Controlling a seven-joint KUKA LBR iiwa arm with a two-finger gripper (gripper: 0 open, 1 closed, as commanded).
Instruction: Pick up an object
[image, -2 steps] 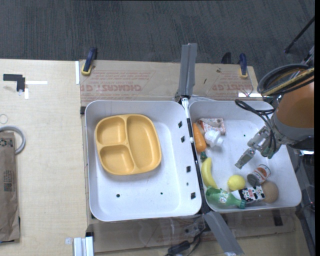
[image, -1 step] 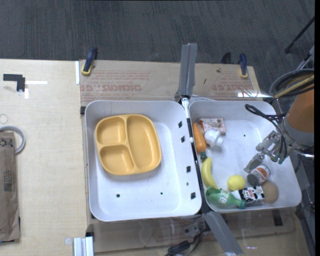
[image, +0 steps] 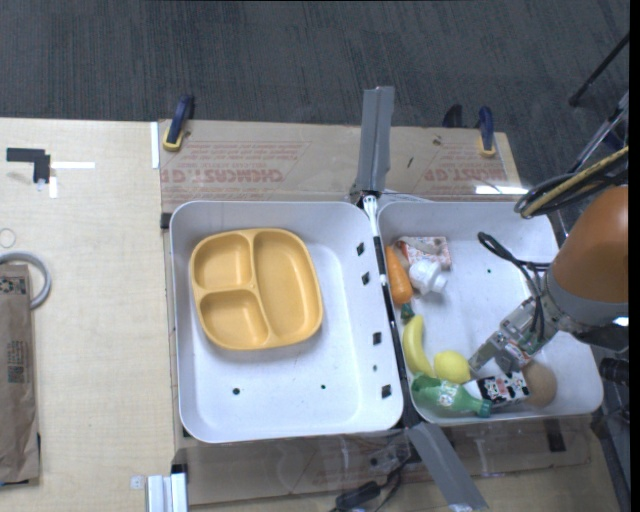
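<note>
- The gripper (image: 503, 352) sits low in the right bin (image: 500, 235), at its front right quarter, with the grey arm (image: 590, 265) and its orange band reaching in from the right.
- How the pincer is set cannot be told at this size; nothing is visibly caught in it, so no hold is recorded.
- Candidate objects lie bunched along the right bin's left wall and front edge, probably where they slid or were dropped: an orange carrot-shaped toy (image: 399, 280), a white cup-like piece (image: 428, 277) on a printed packet (image: 423, 248), a yellow banana (image: 414, 343), a yellow lemon-like ball (image: 451, 366), and a green item (image: 447, 396) at the front.
- Nearest the tool are a black-and-white patterned item (image: 503, 389) and a tan egg-shaped object (image: 540, 383), both just in front of it; either is the likely target, though which cannot be settled.
- Judgement: the approach is made from the open middle of the bin, which keeps the tool off the walls. The crowding at the front corner risks a glancing or double contact.
- The left bin (image: 340, 330) holds a yellow divided plate (image: 257, 290), lying flat and well apart from the work.
</note>
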